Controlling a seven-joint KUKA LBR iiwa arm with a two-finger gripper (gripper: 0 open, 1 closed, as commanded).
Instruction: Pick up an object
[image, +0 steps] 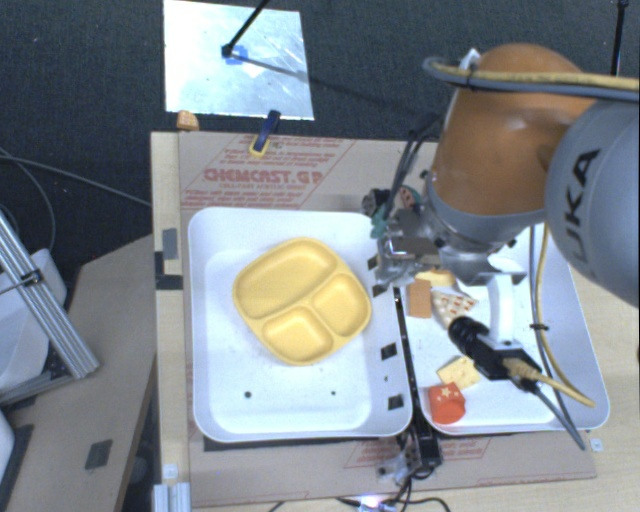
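Over the right bin (580, 330), near the divider at the frame's centre, my gripper (400, 250) hangs beneath my orange wrist band. Whether my jaws are apart or closed I cannot tell, nor whether anything sits between them. Just below lie a brown block (420, 298), a pizza slice toy (455, 302), a yellow wedge (459, 373) and a red piece (447, 403). At centre left, a yellow divided plate (300, 298) rests in the left bin (215, 400).

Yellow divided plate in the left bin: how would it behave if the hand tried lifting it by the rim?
The yellow divided plate looks like rigid molded plastic, so probably stiff and light. Its glossy, rounded rim may slip. It lies flat, so it would likely slide rather than tip.
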